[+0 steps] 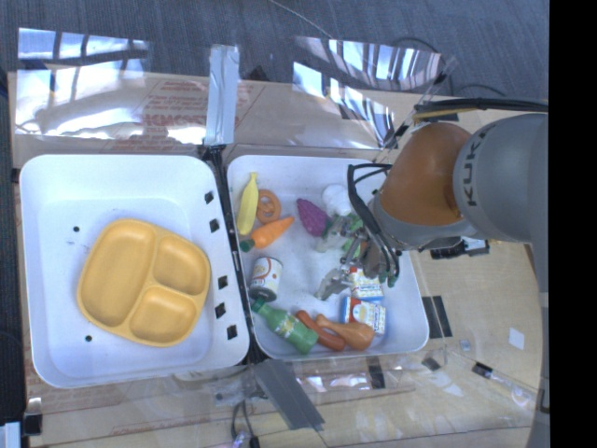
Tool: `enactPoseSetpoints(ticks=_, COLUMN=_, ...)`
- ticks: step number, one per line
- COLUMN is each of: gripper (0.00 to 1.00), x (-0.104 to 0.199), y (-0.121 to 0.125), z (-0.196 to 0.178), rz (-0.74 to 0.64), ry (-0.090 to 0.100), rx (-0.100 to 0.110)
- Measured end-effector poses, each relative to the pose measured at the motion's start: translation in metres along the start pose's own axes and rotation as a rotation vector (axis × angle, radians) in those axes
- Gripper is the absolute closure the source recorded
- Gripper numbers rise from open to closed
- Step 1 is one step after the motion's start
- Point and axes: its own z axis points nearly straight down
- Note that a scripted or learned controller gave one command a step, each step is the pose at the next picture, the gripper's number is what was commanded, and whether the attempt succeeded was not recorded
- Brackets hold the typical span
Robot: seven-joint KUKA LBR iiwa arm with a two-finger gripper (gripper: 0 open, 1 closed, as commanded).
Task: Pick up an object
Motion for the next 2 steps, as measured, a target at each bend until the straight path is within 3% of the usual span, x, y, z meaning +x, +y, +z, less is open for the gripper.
enactPoseSetpoints(ticks=1, gripper=0.0, x=-0.041, y=0.066, z=0.0, rz=0.201, ry=-0.002, rx=-0.001)
enactPoseSetpoints(ticks=2, gripper=1.0, x=-0.042, y=0.066, z=-0.011, rz=0.195, ry=-0.005, rx=0.0)
